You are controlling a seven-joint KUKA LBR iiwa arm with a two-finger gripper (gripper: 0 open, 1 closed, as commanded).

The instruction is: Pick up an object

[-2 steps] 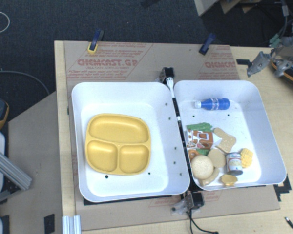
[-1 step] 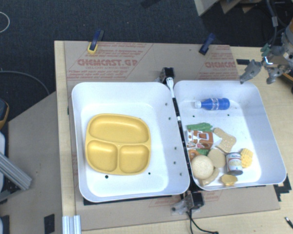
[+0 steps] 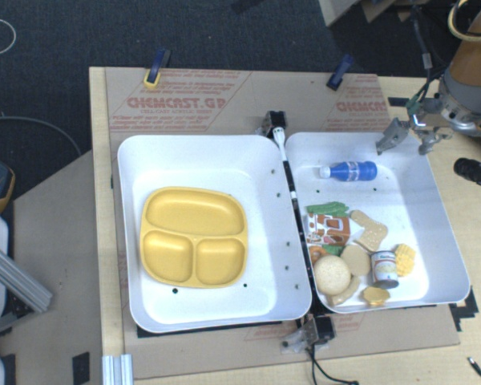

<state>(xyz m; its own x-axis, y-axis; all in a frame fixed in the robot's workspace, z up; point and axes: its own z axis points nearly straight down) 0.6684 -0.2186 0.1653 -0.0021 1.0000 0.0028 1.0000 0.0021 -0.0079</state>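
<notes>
Gripper [image 3: 409, 135] hovered over right bin's [image 3: 447, 239] far corner, jaws spread, nothing between them. Blue bottle [image 3: 349, 170] lay nearest, just left of and nearer camera than jaws, long axis running left-right across bin. Other items clustered well apart toward near edge.

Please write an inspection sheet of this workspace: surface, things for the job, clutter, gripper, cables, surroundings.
Surface: bench covered with printed cardboard, holding two white bins.
Job's things: right bin holds a blue bottle, a can, a snack packet and toy foods crowded at its near end.
Clutter: yellow divided tray in the left bin.
Gripper: gripper open, above the right bin's far right corner, holding nothing.
Cables: one near the bench's front edge.
Surroundings: dark carpet.
</notes>
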